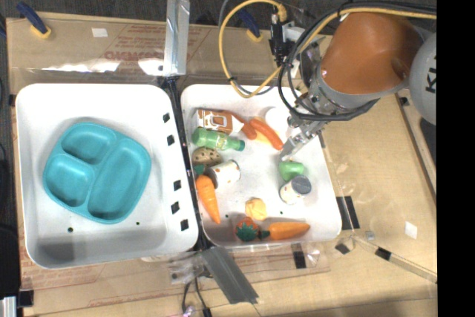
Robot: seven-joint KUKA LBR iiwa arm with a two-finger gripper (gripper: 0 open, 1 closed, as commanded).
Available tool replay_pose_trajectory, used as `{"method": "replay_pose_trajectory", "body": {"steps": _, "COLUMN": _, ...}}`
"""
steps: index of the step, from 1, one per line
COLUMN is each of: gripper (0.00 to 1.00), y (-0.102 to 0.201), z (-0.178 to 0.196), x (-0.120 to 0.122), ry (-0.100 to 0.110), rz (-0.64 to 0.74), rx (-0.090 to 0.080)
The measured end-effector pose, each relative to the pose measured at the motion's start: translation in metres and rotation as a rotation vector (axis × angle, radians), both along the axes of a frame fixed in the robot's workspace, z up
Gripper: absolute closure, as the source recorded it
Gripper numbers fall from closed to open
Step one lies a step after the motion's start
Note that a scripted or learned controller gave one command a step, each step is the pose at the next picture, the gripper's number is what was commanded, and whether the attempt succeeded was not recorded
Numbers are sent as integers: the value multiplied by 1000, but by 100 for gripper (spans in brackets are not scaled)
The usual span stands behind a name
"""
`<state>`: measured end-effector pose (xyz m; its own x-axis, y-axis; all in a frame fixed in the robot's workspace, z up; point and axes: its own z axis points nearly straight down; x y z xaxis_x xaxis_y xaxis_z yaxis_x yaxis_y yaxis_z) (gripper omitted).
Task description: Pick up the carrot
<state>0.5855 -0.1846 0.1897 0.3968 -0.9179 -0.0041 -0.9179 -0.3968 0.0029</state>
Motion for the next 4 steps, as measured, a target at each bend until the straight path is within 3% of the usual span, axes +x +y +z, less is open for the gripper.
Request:
{"method": "replay_pose_trajectory", "body": {"steps": 1, "gripper": 100, "y": 10, "z": -23, "x": 22, "ry": -4, "rz": 304, "rx": 1}}
{"method": "replay_pose_trajectory", "body": {"steps": 3, "gripper": 100, "y": 98, "z": 2, "x": 12, "ry": -11, "rz": 913, "rx": 3}}
{"method": "replay_pose_trajectory", "body": {"steps": 4, "gripper": 100, "y": 103, "z": 12, "x": 14, "ry": -19, "rz": 919, "rx": 6}}
